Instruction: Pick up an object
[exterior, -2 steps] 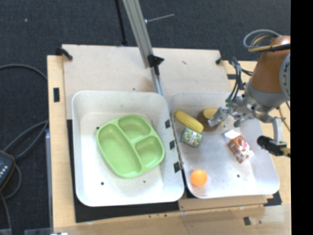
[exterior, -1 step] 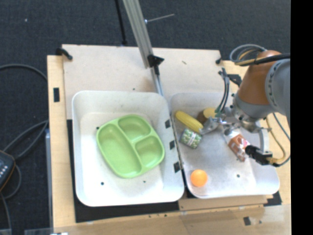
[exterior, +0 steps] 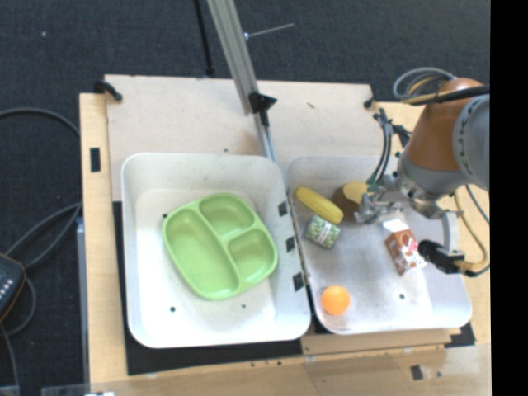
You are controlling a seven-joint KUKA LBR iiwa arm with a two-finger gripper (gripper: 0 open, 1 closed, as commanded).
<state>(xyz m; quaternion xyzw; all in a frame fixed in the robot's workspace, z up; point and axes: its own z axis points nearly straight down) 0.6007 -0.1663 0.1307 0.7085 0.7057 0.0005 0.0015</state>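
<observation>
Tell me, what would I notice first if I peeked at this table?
Probably the big green tray with three sections, lying alone in the left bin. Next, the bright orange ball near the front of the right bin, and the yellow banana at its back left beside a small can. The arm with its orange band reaches in from the right, its gripper low near the banana.
</observation>
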